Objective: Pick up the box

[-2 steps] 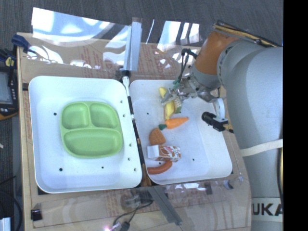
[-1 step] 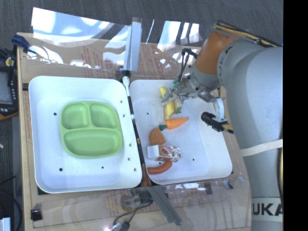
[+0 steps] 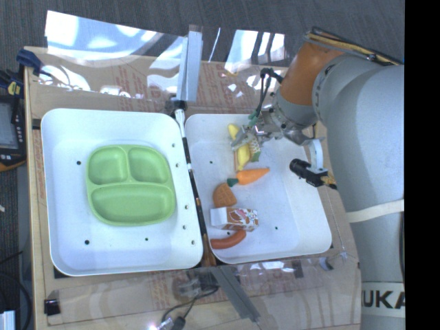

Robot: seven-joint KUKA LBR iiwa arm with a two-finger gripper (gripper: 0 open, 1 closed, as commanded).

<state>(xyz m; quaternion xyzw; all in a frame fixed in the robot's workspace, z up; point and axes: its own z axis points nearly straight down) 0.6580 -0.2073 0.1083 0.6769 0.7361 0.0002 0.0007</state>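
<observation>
the gripper (image 3: 249,137) is low over the far part of the right bin (image 3: 302,212), its tip down among some yellow toy food (image 3: 240,155); whether its fingers are apart or together cannot be made out from here. the grey arm (image 3: 357,115) with its orange band (image 3: 302,74) comes in from the right above it. just nearer than the yellow pieces lies a toy carrot (image 3: 250,176), and beside that a round brown cookie-like piece (image 3: 223,195). the box (image 3: 234,218), a small white and brown carton, lies on its side in the near left part of the same bin, apart from the gripper, with a red sausage (image 3: 228,240) just at its near edge. the left bin (image 3: 62,184) holds a green divided plate (image 3: 130,184).
</observation>
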